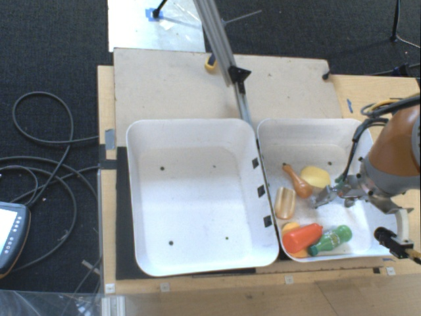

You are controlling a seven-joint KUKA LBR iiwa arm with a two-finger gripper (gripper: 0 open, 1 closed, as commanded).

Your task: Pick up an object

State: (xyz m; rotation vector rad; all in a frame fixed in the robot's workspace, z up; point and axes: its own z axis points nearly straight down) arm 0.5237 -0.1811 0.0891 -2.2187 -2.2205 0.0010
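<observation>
Camera view looks down on the right shallow white bin [309, 133], where the grey gripper [322, 196] sits low just below a rounded yellow lemon-like object [316, 176]; whether it grips anything cannot be told. Beside them lie an orange carrot-shaped toy [297, 180], a tan bread-like piece [285, 203], a red-orange pepper-like toy [302, 235] and a green plastic bottle [331, 239]. The left white bin [141, 137] adjoins it.

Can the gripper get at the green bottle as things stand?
Probably yes. The green bottle lies exposed near the right bin's front edge, just below the gripper; only the red item crowds its left end.
</observation>
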